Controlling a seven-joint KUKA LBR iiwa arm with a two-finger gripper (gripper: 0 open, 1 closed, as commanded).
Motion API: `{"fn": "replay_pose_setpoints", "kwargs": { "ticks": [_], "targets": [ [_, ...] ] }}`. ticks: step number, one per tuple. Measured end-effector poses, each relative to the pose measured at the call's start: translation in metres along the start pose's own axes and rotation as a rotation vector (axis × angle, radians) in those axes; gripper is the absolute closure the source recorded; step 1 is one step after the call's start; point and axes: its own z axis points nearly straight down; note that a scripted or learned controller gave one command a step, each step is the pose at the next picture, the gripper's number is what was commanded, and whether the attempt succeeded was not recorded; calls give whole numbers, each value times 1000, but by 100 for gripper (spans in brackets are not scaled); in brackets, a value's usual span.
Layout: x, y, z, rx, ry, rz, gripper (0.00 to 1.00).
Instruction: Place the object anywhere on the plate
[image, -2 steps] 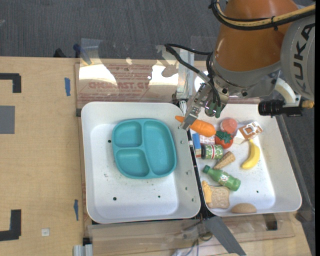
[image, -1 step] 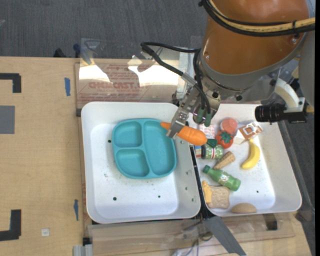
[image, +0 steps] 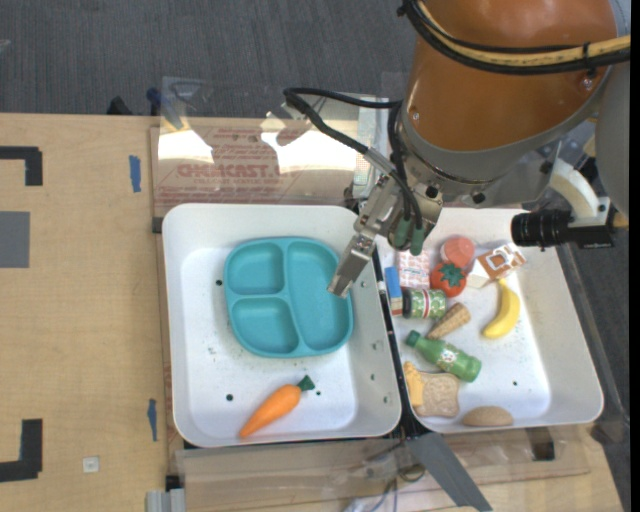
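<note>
A teal divided plate (image: 288, 297) is seen in the left bin (image: 190, 330), its three compartments bare. A toy carrot (image: 272, 407) lies in the same bin near the front edge, well apart from the plate, its green tip pointing toward the right. The gripper (image: 347, 272) is held over the plate's right rim, close to the divide between the two bins, with the grey arm and its orange band (image: 500, 70) looming above from the upper right. Whether anything is grasped cannot be told — the gripper's tip is seen as one slim grey shape, and nothing is visible in it.

The right bin (image: 565, 380) is crowded: a banana (image: 503, 310), a red tomato-like piece (image: 450, 277), a green bottle (image: 446, 357) lying on its side, a small can (image: 424, 303), a cone-shaped piece (image: 449, 320), a slice of bread (image: 436, 394) and a brown potato-like lump (image: 487, 415) at the front. Behind the bins a clear plastic sheet (image: 240, 165) is laid on the bench — glare is caught on it.
</note>
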Motion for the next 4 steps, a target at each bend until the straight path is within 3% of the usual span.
{"fn": "replay_pose_setpoints", "kwargs": {
  "ticks": [1, 2, 3, 4],
  "targets": [
    [0, 2, -11, -5, -6, -3, 100],
    [56, 56, -2, 2, 3, 132, 100],
    [26, 6, 70, 2, 2, -132, 100],
    [-9, -56, 175, 8, 9, -195, 100]
  ]
}}
